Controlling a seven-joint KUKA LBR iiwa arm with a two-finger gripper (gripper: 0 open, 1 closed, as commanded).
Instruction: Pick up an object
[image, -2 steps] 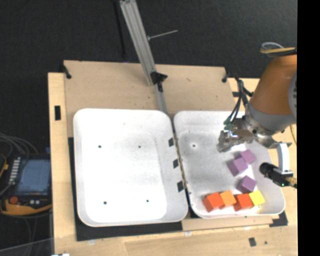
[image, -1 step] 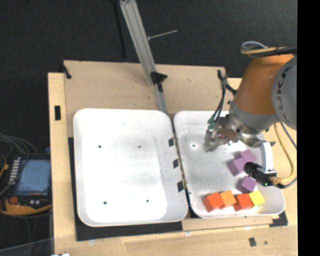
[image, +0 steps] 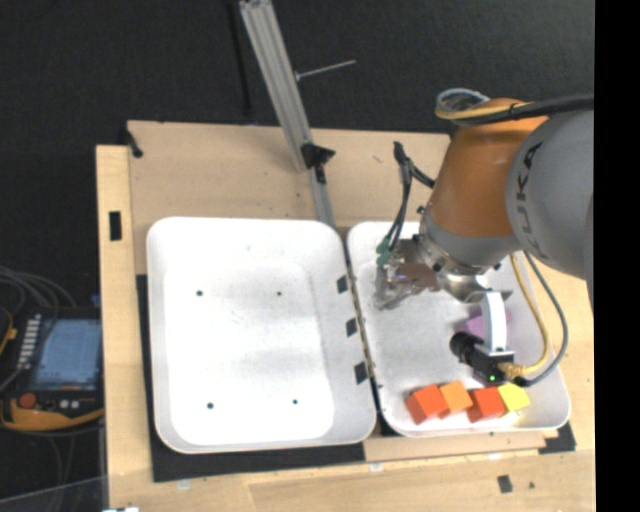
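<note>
My gripper (image: 393, 288) hangs over the upper left part of the right bin (image: 420, 340), close to the divider between the two bins. Along that bin's front edge lies a row of blocks: an orange block (image: 428, 403), a lighter orange block (image: 456, 395), a red block (image: 487, 403) and a yellow block (image: 515, 398). A purple object (image: 470, 326) shows partly from under the wrist, to the right of the gripper. The blocks lie well in front of the gripper and apart from it.
The left bin (image: 245, 330) sits beside the right one. A slanted metal pole (image: 285, 95) rises behind the bins. The bulky grey and orange arm (image: 500, 190) covers the right bin's back right part. A green cable (image: 404, 215) runs down to the wrist.
</note>
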